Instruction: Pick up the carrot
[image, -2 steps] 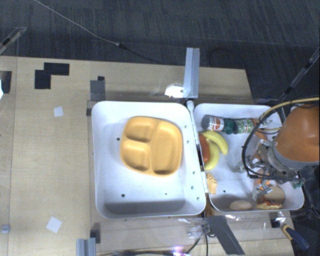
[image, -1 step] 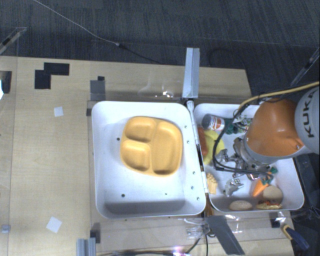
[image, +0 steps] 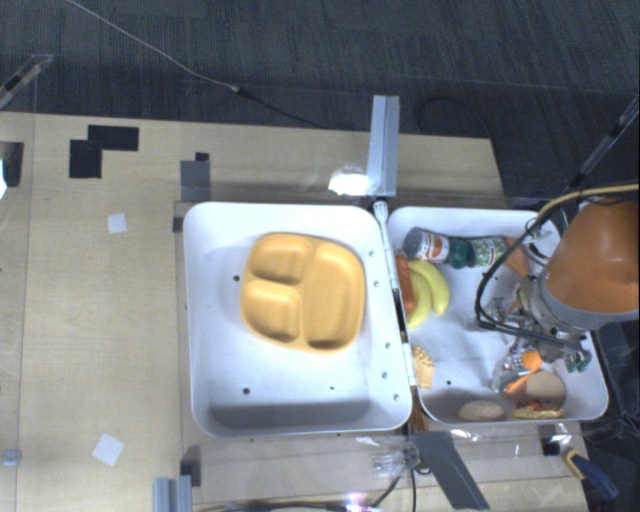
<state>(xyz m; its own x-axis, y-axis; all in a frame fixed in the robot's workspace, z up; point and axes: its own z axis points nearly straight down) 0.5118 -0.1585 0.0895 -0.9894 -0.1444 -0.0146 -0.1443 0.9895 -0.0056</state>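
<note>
Item 1. Tabletop (image: 90, 330): light wood, two white bins side by side.

Item 2. Left bin (image: 215, 400): holds a yellow compartment plate (image: 303, 290), three wells, nothing seen in them.

Item 3. Right bin (image: 455, 340): crowded. Bottle (image: 455, 247) laid on its side at the far wall; banana (image: 432, 290) just below it; a red-orange item (image: 403, 280) against the left wall, type not determinable; a small yellowish piece (image: 423, 365) near the front-left corner; a brown potato-like lump (image: 481, 410) at the front wall; a rounder brown item (image: 545, 387) w/ a flat yellow-orange piece (image: 540, 410) just beside it.

Item 4. Carrot (image: 522, 372): judged to be the small orange shape in the right bin's front-right area, directly under the arm, touching or nearly touching the round brown item. ID uncertain; largely masked by cables.

Item 5. Tool (image: 528, 352): lowered over the carrot area, beneath the orange band (image: 597, 262). State cannot be told; hidden by wrist and cabling.

Risks, as judged:
- Neighbour grabbed instead of carrot, due to tight packing at the front-right corner.
- Carrot pinched at one end and slipped out on lift, since it is tapered and partly wedged.
- Bin wall struck, target being close to the corner.
- Red-orange item at the left wall mistaken for target, colour being similar.
</note>
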